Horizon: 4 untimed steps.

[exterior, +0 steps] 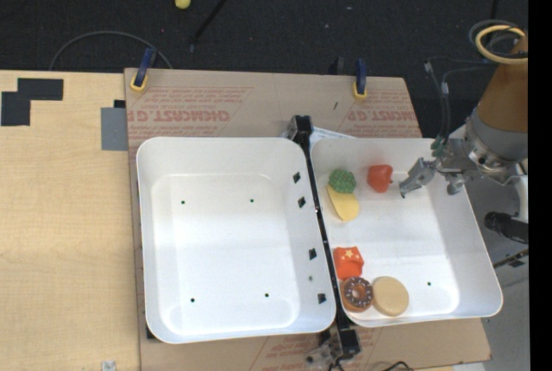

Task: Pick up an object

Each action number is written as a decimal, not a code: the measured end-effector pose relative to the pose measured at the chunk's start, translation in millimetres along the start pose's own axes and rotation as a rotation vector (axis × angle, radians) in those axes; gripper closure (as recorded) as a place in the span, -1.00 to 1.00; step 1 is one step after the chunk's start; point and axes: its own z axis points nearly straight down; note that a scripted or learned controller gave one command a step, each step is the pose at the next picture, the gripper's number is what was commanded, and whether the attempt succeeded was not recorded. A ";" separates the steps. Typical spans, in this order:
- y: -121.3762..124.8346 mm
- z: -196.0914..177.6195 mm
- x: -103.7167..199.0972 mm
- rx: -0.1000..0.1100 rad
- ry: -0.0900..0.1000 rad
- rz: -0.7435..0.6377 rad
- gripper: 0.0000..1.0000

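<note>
two white bins: a left bin (164, 188) and a right bin (466, 274). six small things lie in the right one: one green piece (342, 180), one yellow piece (344, 206), one red piece (379, 178), one orange block (348, 261), one doughnut (357, 294), one tan disc (391, 296). two clamps (141, 73) grip the cardboard's far edge.

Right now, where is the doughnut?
In the right bin, near its front-left corner: the doughnut sits just below the orange block, touching the tan disc.

Arm (504, 102) cut off by frame's right edge; gripper (420, 175) fingers, just beside red item (379, 178), too small/blurred to read.
</note>
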 end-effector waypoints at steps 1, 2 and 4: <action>1.5 -3.4 -0.1 -0.006 -0.001 -0.001 -1.00; -1.5 40.8 -5.1 -0.003 -0.001 -0.001 -1.00; -0.5 101.3 4.4 -0.006 -0.001 -0.001 -1.00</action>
